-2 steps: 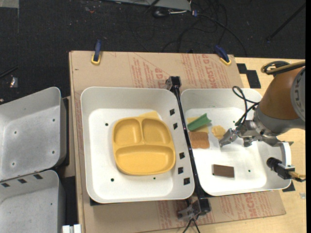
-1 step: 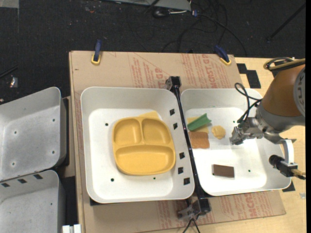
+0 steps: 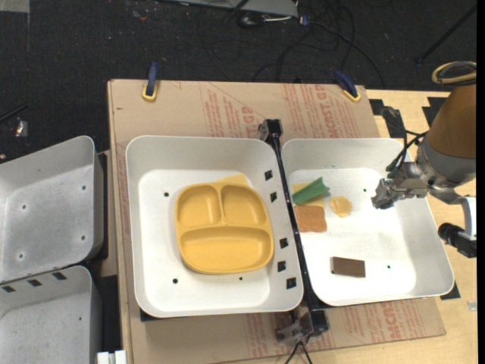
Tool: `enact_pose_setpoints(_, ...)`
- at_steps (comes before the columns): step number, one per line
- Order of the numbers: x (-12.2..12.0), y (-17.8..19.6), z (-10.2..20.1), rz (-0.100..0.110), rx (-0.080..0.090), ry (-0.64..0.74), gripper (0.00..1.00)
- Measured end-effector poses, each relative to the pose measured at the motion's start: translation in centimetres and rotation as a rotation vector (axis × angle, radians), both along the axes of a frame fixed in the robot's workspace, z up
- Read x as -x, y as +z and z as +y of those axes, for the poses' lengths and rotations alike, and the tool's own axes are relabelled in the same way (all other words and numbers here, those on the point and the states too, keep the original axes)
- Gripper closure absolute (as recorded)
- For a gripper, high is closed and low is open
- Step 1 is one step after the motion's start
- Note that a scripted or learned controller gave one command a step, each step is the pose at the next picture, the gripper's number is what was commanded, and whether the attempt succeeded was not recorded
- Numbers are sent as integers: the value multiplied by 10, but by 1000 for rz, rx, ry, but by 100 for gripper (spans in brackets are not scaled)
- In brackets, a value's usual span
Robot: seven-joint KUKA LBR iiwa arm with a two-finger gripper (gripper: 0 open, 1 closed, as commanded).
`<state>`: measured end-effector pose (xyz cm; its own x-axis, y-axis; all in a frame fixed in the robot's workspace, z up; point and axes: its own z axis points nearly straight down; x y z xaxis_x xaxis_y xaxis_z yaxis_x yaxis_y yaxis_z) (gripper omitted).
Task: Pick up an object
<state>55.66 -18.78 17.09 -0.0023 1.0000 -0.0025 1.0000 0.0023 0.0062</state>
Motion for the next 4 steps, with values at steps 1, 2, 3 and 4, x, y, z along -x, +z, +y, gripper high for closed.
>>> enact_pose_setpoints(1, -1, 64, 2, 0, 0, 1, 100)
enact_pose_setpoints(2, -2, 116, 2, 1, 0, 1, 100)
enact_pose_setpoints(3, -16, 98, 57, 7, -4, 5, 100)
enact_pose_setpoints(4, -25, 100, 115, 5, -3, 6, 100)
